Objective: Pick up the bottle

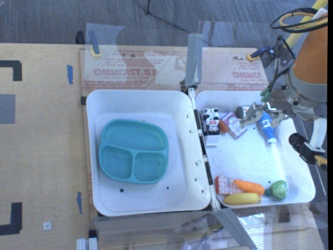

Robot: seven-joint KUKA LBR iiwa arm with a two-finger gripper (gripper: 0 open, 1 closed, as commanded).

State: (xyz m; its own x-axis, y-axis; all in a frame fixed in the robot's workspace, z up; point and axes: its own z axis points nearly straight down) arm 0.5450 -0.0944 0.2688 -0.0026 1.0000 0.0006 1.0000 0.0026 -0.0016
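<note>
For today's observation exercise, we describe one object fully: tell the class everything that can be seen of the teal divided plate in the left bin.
The teal plate is a rounded rectangle, seemingly smooth plastic, with a raised rim and three compartments: one long section across the far side and two smaller ones side by side nearer the camera. All three look empty. It lies flat, right way up and slightly skewed, on the floor of the left white bin, toward its left half. Nothing else touches it.

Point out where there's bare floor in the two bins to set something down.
Right bin: a bare middle patch between the blue bottle and the carrot and banana along the near edge. Its far end is crowded around the gripper. Left bin: bare margins all around the teal tray.
</note>
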